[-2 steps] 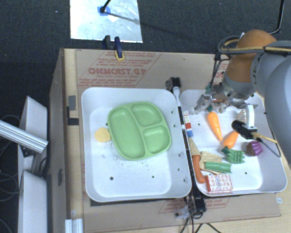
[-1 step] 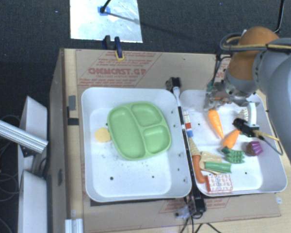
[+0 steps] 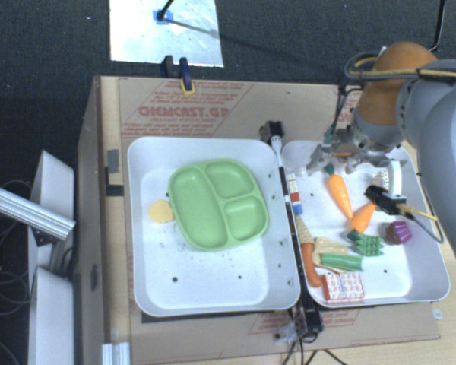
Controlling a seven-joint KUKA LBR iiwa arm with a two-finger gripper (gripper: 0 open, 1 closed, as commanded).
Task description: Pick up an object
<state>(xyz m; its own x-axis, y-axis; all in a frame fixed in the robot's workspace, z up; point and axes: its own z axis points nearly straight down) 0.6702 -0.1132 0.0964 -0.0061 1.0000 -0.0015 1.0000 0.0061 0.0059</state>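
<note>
My gripper (image 3: 336, 160) hangs over the far end of the right bin (image 3: 425, 276), its fingers spread open with nothing between them. Just below it lies an orange carrot (image 3: 339, 194), whose top end points up toward the gripper. A second orange piece (image 3: 361, 217) lies to the carrot's right. Nearer the front are a purple item (image 3: 397, 233), a dark green toothed piece (image 3: 365, 243), a green vegetable (image 3: 340, 261) and a red and white box (image 3: 343, 285).
The left bin (image 3: 152, 280) holds a green divided plate (image 3: 216, 204) and a small yellow disc (image 3: 162, 212). Along the divider lie a white tube (image 3: 292, 195), a tan cone (image 3: 304, 230) and a thin orange carrot (image 3: 311, 266).
</note>
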